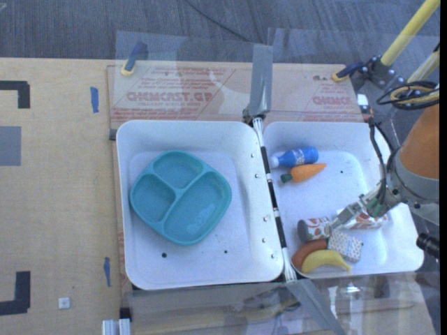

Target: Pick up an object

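Observation:
In the right bin (391,253), my gripper (349,215) reaches in from the right and hangs low over a cluster of items. Just left of its tip lies a small can (313,227) on its side. Below it is a patterned pouch (346,244). A red-and-white packet (369,221) lies under the wrist. A yellow banana (325,259) and an orange-red fruit (304,252) sit at the bin's front. Farther back lie a blue bottle (294,157) and a carrot (306,173). I see nothing lifted.
The left bin (140,257) holds a teal divided plate (181,197). A ridge (269,201) separates the two bins. The grey arm with its orange band (423,152) crosses the right bin's right wall. Cables and a yellow pole (412,26) stand at the back right.

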Motion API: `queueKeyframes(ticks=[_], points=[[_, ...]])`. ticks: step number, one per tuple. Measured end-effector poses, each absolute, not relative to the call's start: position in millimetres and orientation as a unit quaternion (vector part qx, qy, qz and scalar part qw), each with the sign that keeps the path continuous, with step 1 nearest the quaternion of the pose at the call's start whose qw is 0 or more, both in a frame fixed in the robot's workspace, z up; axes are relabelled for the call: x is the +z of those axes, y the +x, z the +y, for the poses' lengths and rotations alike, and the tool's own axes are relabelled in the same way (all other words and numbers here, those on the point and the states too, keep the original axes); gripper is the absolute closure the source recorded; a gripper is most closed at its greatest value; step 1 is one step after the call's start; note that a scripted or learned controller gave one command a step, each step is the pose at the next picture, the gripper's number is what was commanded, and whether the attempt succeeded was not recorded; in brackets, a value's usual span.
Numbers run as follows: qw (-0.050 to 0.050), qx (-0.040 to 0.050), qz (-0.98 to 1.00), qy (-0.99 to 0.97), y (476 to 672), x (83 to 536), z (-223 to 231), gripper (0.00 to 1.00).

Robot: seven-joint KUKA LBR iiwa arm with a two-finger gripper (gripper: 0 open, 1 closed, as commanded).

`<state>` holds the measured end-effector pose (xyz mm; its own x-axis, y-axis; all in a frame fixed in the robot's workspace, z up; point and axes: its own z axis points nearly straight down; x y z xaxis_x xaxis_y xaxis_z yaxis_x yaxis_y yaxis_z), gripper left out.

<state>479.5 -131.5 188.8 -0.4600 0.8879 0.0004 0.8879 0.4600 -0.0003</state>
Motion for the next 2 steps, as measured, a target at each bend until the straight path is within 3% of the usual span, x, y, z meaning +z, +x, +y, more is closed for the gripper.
queueKeyframes(ticks=[1,2], points=[[-0.017,-0.0038,-0.854,-0.520,489.8,114.8,-196.5,0.00],[-0.019,-0.0093,-0.870,-0.492,561.3,106.3,-217.8,0.00]])
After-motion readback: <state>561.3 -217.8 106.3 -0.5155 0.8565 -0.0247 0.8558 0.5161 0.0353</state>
